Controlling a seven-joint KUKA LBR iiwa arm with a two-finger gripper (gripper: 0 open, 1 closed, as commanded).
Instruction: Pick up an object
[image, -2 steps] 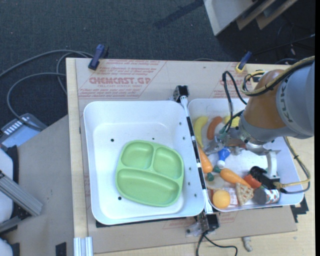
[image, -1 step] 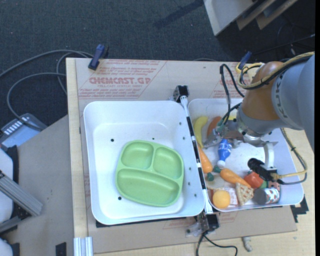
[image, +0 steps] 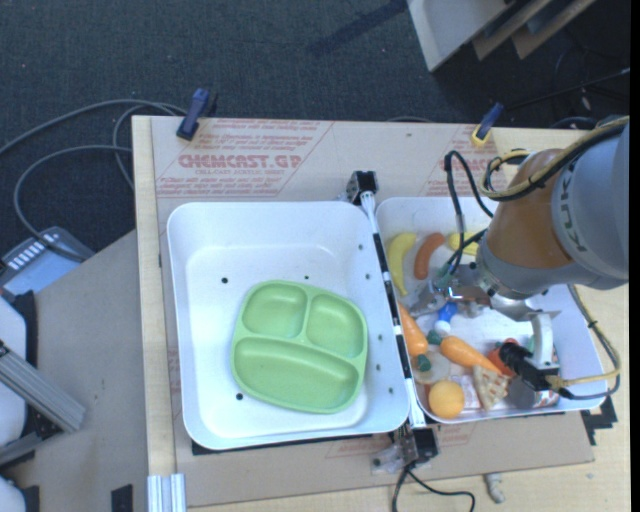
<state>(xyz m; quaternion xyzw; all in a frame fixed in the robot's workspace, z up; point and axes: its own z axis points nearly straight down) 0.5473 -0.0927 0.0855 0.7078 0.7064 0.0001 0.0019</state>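
Bench held two white bins | green divided plate (image: 300, 346) lay in left bin | right of plate: toy carrot (image: 470, 352), banana (image: 401, 255), orange (image: 446, 400) | gripper (image: 452, 300) hung above them, grip state unclear | carrot looked light, stiff, slippery; best pinched mid-body.

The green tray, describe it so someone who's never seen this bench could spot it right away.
Of the two white bins, take the left bin, away from the arm. The green tray lies flat in its middle. It is pale green with three compartments, while the toy food sits in the right bin.
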